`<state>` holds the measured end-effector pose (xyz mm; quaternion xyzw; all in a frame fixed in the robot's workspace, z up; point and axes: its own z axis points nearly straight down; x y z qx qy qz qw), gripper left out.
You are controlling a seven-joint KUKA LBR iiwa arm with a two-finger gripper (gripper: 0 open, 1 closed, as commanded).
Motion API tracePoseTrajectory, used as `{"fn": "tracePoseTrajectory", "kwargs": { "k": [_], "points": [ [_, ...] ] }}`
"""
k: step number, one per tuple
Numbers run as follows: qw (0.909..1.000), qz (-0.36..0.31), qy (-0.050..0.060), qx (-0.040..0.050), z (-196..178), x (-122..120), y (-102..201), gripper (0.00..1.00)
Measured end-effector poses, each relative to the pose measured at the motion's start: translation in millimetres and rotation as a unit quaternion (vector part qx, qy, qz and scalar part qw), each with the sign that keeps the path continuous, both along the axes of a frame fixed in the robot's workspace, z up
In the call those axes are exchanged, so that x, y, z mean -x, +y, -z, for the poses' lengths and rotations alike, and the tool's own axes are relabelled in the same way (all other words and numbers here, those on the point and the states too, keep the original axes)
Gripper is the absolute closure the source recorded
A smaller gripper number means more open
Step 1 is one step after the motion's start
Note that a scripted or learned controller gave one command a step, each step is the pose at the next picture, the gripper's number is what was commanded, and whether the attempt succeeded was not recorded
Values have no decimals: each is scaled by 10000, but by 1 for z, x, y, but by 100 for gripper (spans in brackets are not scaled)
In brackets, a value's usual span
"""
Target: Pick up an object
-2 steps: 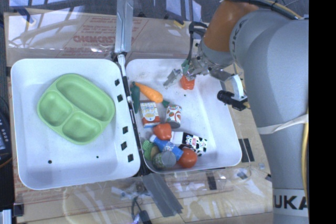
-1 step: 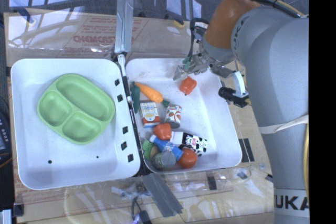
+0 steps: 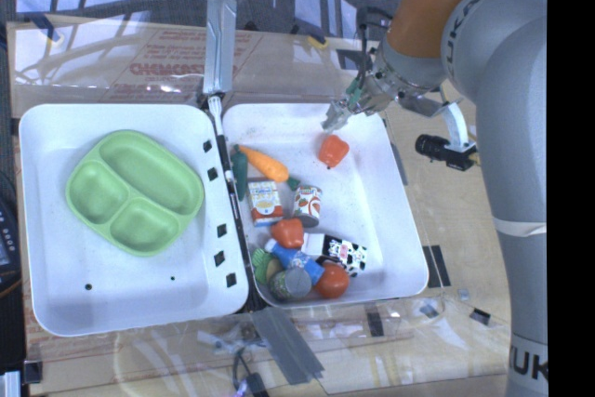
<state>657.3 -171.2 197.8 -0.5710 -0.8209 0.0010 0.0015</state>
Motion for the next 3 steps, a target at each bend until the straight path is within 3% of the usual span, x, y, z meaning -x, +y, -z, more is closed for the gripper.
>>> {"fn": "tracePoseTrajectory", "kwargs": {
  "k": [1, 2, 3],
  "points": [
    [10000, 0, 14, -4, 2, 1, 0, 0],
    [9975, -705, 9, -8, 110, 0, -4, 0],
    [9996, 278, 1, 1, 109, 0, -34, 0]
  ]
}}
